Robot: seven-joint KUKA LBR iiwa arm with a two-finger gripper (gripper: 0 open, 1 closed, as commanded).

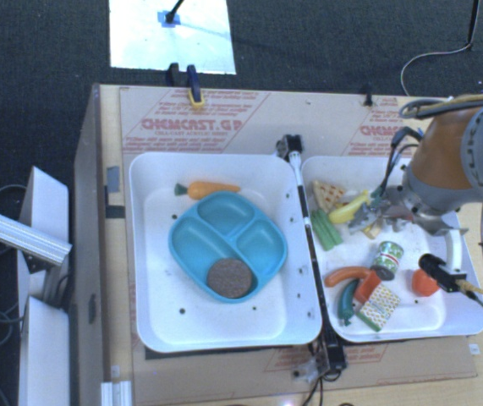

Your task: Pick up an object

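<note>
Gripper [375,220] low in right bin [461,311], jaw state not discernible; banana [348,208] lies just beside, among clutter, so it should be centred before closure is attempted.

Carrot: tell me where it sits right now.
The carrot lies in the left bin, near its far wall, just beyond the blue divided plate that holds a brown patty.

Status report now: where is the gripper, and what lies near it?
Gripper low in right bin, among the toys; grasp not confirmed. Banana and green can close beside it. Blue plate with brown patty in left bin.
</note>
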